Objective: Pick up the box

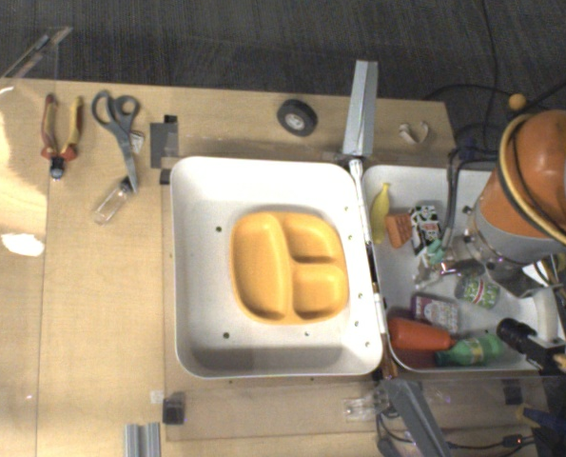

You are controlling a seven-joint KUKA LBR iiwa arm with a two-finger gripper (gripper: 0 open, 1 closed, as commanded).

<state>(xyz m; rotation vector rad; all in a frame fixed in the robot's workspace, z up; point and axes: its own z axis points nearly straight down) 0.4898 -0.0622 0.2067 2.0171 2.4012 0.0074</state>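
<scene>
The arm [539, 184] at three o'clock hangs over the crowded right bin [397, 181]; its gripper [444, 267], grip state unclear, may catch the carrot [418, 333] beside the box [437, 309].

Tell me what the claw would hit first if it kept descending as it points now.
Probably the small dark maroon box lying in the right white bin, just below the claw; depth is unclear.

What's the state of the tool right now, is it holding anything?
Tool: down in the shallow white right bin among the items; open or shut cannot be told, and no grasp is visible.
</scene>
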